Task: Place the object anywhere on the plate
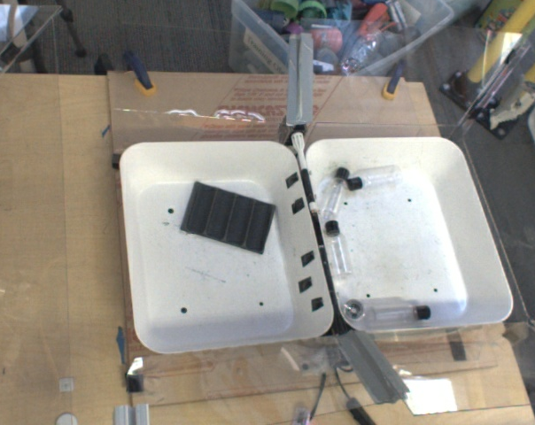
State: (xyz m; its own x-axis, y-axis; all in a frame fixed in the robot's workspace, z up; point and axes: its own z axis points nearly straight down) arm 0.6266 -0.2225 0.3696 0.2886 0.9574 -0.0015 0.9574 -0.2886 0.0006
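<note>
Waiting over two white bins on the desk [46, 237], I have a pick to make before any placing. The dark ribbed plate [228, 217] lies flat in the left bin [130, 237], toward its ten o'clock, tilted a little off the bin's edges and well apart from the walls. The things to choose from are clear capped tubes in the right bin [484, 264]: a loose cluster [331, 200] at its nine to eleven o'clock, close against the divider, and a single tube [387, 311] lying at six o'clock, near the front wall. Whether my end effector is wide or narrow I cannot tell. My judgement: the single tube is the better candidate, since nothing touches it, though the front wall crowds one side. I would come straight down with the jaws set across its short axis, at mid-length. A round, smooth tube is likely to roll or slip, so a centred close matters. For the release, I would aim at the plate's middle, lay the tube along the ribs and let go low.
</note>
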